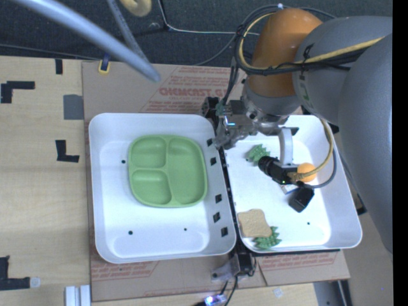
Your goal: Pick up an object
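Note:
My gripper (223, 131) hangs low over the upper left corner of the right bin (338, 231), right at the divider between the two bins. Just to its right lies a small green leafy piece (257, 152). An orange piece (306, 171) rests near the bin's middle right, with a small black block (301, 199) just below it. A tan bread slice (254, 222) lies at the front of that bin, and a second green leafy piece (268, 240) touches its lower right corner. I see nothing held at the gripper.
The left bin (108, 234) holds a green divided plate (168, 170) near its middle. The big grey arm covers the right bin's upper right part. Cardboard lies under both bins, and a grey pole crosses the upper left.

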`<move>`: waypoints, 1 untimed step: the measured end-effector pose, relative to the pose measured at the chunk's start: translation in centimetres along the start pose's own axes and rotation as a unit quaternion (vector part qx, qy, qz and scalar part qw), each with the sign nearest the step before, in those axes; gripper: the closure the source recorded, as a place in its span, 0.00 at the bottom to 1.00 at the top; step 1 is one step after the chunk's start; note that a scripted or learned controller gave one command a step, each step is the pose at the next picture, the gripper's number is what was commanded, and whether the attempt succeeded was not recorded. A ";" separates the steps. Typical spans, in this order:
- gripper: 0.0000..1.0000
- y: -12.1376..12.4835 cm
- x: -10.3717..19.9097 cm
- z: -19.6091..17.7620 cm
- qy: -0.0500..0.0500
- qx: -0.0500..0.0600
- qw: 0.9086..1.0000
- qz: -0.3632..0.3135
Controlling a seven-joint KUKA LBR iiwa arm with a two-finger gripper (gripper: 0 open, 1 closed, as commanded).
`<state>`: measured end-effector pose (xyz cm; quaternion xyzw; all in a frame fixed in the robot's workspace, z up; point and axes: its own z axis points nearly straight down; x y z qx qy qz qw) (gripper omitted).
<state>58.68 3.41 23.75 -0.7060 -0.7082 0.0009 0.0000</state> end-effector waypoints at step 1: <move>1.00 1.1 6.0 0.1 0.001 0.000 1.000 -0.002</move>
